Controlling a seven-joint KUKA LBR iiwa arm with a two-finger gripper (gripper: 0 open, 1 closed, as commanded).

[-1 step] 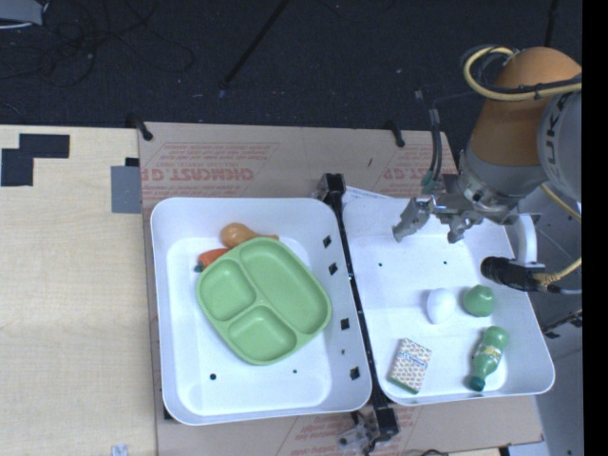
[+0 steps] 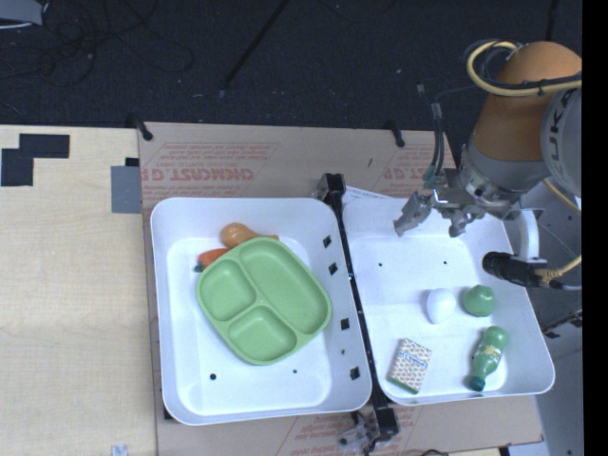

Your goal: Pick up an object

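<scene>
The left bin (image 2: 180,255) holds one green divided plate (image 2: 263,299) over two orange pieces (image 2: 235,236); the right bin (image 2: 380,245) holds four candidates: one patterned packet (image 2: 409,365), one white ball (image 2: 440,305), one green ball (image 2: 478,300), one green bottle (image 2: 485,357); the hand (image 2: 438,217), fingers apart and empty, hovers above that bin's far end, so the approach is in hand; next it likely must descend over one item.

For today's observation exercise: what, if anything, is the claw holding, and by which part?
Nothing is held. The claw is open above the right bin, apart from the white ball and green ball.
</scene>
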